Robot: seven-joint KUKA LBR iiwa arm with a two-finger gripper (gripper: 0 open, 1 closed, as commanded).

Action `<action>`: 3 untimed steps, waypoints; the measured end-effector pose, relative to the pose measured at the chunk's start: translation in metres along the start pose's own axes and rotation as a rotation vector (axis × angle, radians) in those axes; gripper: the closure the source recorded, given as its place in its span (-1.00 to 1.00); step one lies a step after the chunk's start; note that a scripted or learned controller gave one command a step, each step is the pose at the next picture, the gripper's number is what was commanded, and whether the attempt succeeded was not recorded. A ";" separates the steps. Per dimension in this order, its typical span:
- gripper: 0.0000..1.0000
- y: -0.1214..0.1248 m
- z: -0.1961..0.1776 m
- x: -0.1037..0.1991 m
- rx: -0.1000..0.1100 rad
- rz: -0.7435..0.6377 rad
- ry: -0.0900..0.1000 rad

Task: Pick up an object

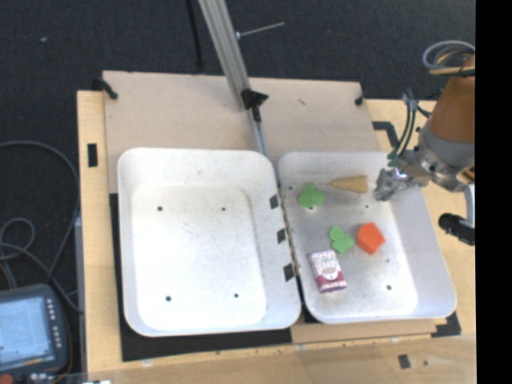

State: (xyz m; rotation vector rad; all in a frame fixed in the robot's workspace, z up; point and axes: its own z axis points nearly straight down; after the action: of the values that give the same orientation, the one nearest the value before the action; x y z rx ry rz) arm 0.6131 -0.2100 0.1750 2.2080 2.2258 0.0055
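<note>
Hovering low over the right bin's [432,290] far right part, my end effector [386,186] sits just beside the tan cone's [350,184] wide end, and I cannot tell whether it is apart or together. Working near to far in that bin, I see a small pink-and-white printed carton [327,271] lying flat, then a blocky orange cube [370,238] touching a lobed green piece [342,239], then a second green lobed piece [311,197] and the smooth cone. Both speckled white bins have rounded corners; the left bin [144,174] lies alongside on the pale wooden bench [184,106].
</note>
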 end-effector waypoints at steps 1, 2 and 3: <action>1.00 0.008 -0.045 -0.003 0.002 0.003 -0.001; 1.00 0.010 -0.100 -0.005 -0.001 0.002 -0.001; 1.00 0.007 -0.106 0.043 0.004 0.002 0.002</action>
State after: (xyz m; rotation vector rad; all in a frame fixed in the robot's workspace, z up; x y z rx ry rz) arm 0.6189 -0.1668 0.2806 2.2135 2.2262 0.0029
